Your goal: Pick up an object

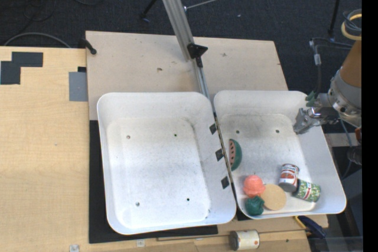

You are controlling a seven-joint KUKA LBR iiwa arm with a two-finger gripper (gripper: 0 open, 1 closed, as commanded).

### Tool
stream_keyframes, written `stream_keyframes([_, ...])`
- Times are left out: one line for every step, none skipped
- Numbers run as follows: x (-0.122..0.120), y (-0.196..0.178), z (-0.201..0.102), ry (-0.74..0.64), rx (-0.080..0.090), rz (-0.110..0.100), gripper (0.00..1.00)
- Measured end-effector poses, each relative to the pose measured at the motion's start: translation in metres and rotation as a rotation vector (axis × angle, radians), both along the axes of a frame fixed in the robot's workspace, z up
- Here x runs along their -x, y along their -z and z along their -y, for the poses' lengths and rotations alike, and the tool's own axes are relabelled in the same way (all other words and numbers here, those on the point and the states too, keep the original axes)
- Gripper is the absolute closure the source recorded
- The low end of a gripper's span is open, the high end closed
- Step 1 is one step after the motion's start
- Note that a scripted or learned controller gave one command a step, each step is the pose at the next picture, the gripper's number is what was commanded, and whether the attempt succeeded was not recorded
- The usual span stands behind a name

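The right bin point(266, 106) holds several small objects at its near end: a watermelon slice point(235, 154) against the left wall, a red-orange ball point(253, 185), a dark green piece point(255, 205), a tan round disc point(274, 197), a red and white can point(288, 176) and a green can point(308, 190) lying on its side. My gripper point(305, 120) hangs over the right bin's far right rim, well away from the objects, with nothing seen in it. The arm's wrist point(348, 88) enters from the right edge.
The left bin point(155, 162) sits beside the right one, with black clips point(217, 153) along the shared wall. A slanted aluminium post point(177, 15) rises behind the bins. A small cylinder point(244, 239) lies on the bench in front of the right bin.
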State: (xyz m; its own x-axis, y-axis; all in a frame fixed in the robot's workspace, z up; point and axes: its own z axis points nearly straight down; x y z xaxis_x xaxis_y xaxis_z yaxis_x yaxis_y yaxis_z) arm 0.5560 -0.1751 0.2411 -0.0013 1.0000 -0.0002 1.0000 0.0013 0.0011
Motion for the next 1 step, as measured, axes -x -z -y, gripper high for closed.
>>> stream_keyframes([-0.0260,0.0093,-0.0434,-0.003,-0.002,-0.002,1.00])
